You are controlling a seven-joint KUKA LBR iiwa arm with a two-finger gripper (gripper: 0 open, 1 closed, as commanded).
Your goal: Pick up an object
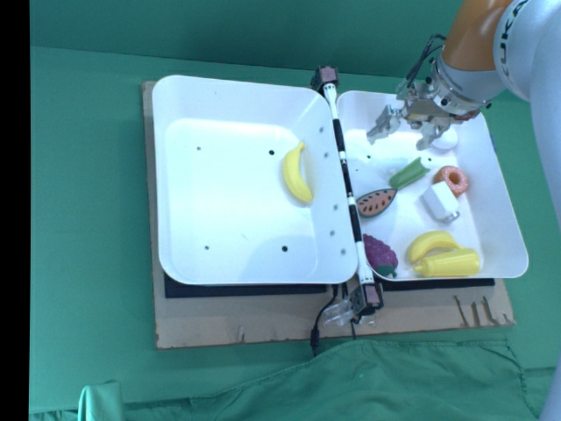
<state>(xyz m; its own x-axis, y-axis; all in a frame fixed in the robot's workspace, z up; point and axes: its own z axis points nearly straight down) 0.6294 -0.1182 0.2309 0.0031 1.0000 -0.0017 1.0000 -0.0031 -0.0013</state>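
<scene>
My gripper (407, 131) hangs open over the back of the right bin (508, 226), with nothing between its fingers. Just below it lies a green vegetable (408, 173). A white round object (444, 139) sits beside the right finger. Further forward in that bin are a watermelon slice (376, 203), an orange donut (451, 179), a white block (440, 201), purple grapes (380, 253), a yellow banana (430, 244) and a yellow corn cob (448, 262). The left bin (210, 191) holds a single banana (296, 174) near its right wall.
A black-and-white striped rod (345, 182) runs along the divide between the two bins. The bins rest on a cardboard sheet (237, 323) over green cloth. The arm (500, 24) comes in from the upper right.
</scene>
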